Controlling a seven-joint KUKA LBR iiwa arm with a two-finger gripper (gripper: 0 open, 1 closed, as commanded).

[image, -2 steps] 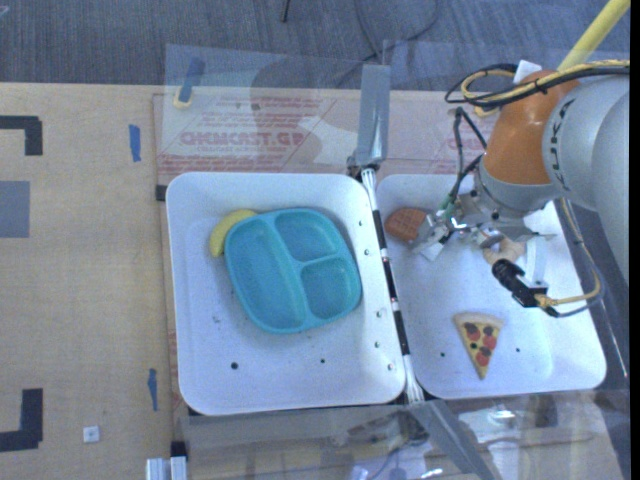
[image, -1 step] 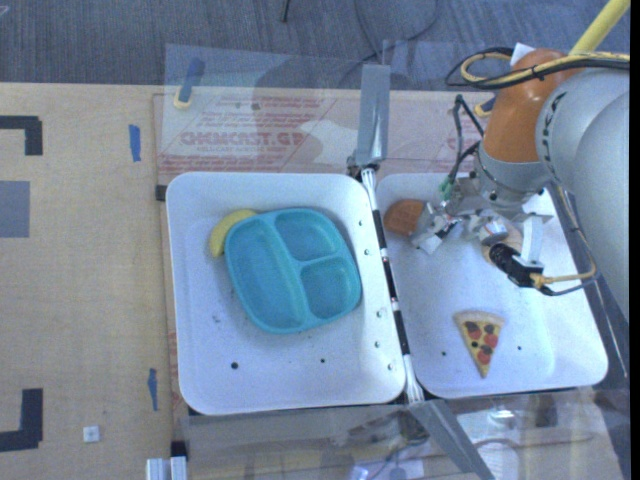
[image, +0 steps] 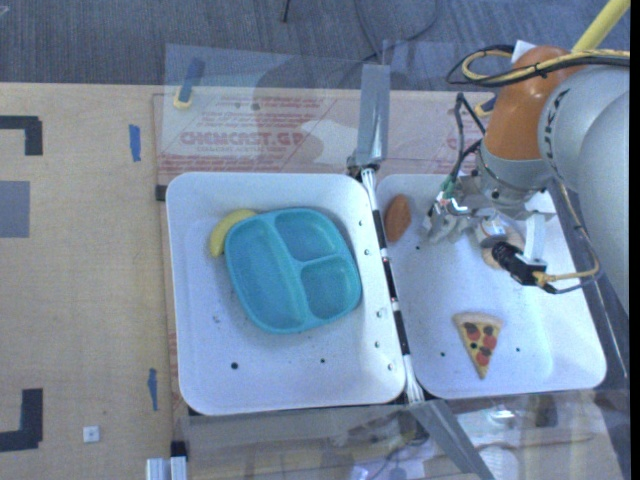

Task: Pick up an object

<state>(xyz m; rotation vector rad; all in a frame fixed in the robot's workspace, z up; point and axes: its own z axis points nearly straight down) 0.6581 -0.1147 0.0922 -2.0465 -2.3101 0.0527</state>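
While my tool [image: 452, 216] hovers at the right bin's [image: 560, 368] twelve o'clock, I cannot tell its state. Nothing looks lifted: brown egg-shaped object [image: 398, 217] at ten, pizza slice [image: 479, 339] at six.

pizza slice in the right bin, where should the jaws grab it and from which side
Judging from its pose, grip the pizza slice across its wide crust end, coming straight down from above. It lies flat on the right bin floor with its tip toward the near edge, so only its side edges offer purchase. The crust end looks thickest, and there is open floor around it for the jaws.
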